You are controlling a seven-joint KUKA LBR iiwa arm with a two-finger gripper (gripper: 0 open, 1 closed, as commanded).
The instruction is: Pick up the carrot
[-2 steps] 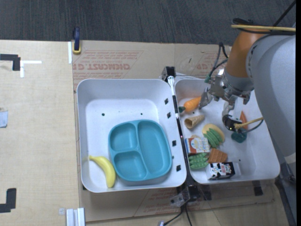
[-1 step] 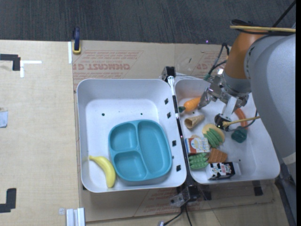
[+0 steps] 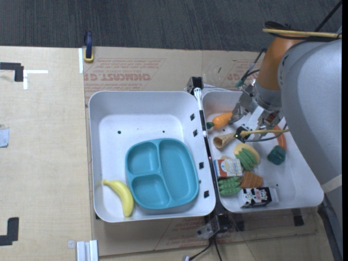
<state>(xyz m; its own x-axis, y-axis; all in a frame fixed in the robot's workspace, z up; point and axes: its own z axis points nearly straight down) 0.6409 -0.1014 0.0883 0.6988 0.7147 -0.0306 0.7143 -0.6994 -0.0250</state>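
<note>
Carrot (image 3: 222, 119) lies just left of jaws (image 3: 240, 128).

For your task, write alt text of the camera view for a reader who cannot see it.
The gripper hangs over the right bin beside an orange carrot, among crowded toy foods. The left bin holds a blue divided plate and a banana.

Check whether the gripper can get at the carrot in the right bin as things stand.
Probably yes. The carrot lies exposed near the right bin's upper left, nothing on top of it, and the gripper hangs just beside it. The ice cream cone below lies close.
</note>
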